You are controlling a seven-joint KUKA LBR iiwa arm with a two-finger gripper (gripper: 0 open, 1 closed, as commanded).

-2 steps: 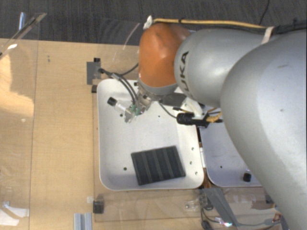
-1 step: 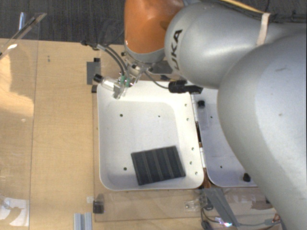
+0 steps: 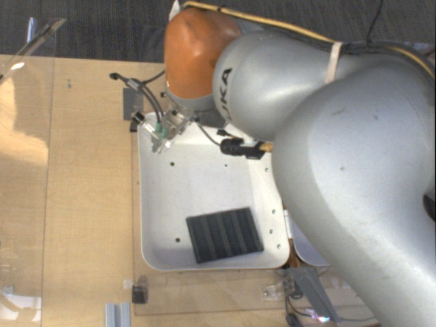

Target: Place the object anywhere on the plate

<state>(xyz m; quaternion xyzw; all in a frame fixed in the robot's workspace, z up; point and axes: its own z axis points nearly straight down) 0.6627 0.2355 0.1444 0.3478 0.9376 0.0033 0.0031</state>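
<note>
A dark ribbed rectangular plate (image 3: 225,234) lies flat in the near part of the left white bin (image 3: 155,210), with nothing on it. My gripper (image 3: 159,140) hangs over the bin's far left corner, well away from the plate, below the orange band of the arm (image 3: 194,53). Something small and greenish shows at its tip, too small to identify. A small black piece with an orange end (image 3: 243,147) sits at the bin's far side, right by the arm's edge. I cannot tell whether it lies in the bin or belongs to the arm.
The grey arm (image 3: 340,148) covers the right half of the view and hides nearly all of the right bin (image 3: 304,251). A small black block (image 3: 139,293) stands on the wooden bench (image 3: 68,182) just outside the left bin's near corner.
</note>
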